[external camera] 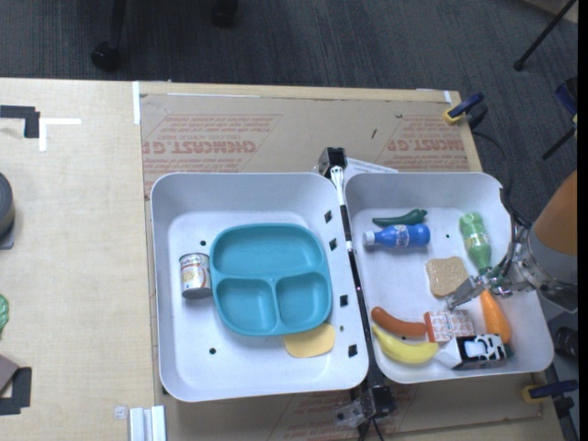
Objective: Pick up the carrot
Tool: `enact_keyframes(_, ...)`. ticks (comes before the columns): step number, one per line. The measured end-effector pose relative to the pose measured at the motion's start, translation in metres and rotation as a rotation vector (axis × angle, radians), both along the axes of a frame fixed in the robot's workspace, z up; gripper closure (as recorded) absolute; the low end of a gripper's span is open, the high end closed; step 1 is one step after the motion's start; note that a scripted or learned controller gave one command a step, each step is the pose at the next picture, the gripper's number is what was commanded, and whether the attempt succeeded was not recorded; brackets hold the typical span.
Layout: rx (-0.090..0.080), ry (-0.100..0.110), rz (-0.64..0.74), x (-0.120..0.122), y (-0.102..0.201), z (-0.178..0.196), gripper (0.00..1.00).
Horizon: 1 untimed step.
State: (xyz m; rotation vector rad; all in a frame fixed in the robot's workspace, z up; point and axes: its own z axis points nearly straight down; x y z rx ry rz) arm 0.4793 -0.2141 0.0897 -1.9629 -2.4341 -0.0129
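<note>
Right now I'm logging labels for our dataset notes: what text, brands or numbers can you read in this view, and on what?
"CHEMCAST GP", red, upside down, repeated on the brown cardboard sheet under the bins.
Can label: too small to read.
Blue bottle label: blurred.
Small red-and-white packet: print unreadable.
Black-and-white carton: pattern, no legible words.

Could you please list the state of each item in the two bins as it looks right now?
Carrot: lying in the right bin, beside the claw.
Blue bottle: on its side.
Green bottle: lying down.
Can: upright, left bin.
Blue tray: flat, nothing in its compartments.
Banana: lying flat.
</note>
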Motion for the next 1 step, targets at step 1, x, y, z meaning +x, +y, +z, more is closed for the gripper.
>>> enact_keyframes(1,-0.010,-0.007,0.000,0.0018,-0.0029,0.0099,1.00)
